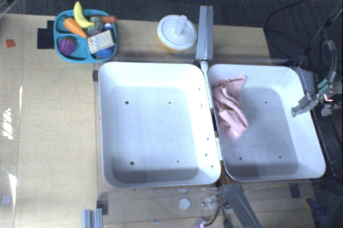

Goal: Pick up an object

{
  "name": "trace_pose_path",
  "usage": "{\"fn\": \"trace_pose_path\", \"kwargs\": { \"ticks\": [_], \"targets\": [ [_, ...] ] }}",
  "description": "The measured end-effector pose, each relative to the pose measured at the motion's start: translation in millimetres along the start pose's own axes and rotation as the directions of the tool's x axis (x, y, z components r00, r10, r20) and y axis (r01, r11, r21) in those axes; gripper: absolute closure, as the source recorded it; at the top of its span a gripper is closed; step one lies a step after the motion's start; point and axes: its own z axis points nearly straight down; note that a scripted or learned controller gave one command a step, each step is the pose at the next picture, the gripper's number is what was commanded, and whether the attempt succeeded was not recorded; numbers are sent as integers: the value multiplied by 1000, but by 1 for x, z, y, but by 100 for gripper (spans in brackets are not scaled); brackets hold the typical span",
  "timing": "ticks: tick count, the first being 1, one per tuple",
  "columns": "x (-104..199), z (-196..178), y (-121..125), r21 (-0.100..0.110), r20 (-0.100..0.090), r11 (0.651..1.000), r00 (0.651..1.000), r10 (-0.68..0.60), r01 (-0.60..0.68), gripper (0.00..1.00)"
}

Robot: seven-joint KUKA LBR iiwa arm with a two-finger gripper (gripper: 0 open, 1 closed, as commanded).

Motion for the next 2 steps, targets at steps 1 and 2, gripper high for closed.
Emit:
{"fn": "trace_pose_path", "kwargs": {
  "ticks": [1, 2],
  "targets": [
    [31, 174, 32, 0, -1, 1000, 1000, 1, -1, 0],
    [14, 184, 105, -4, 0, 993, 993, -122, 122, 0]
  ]
}}
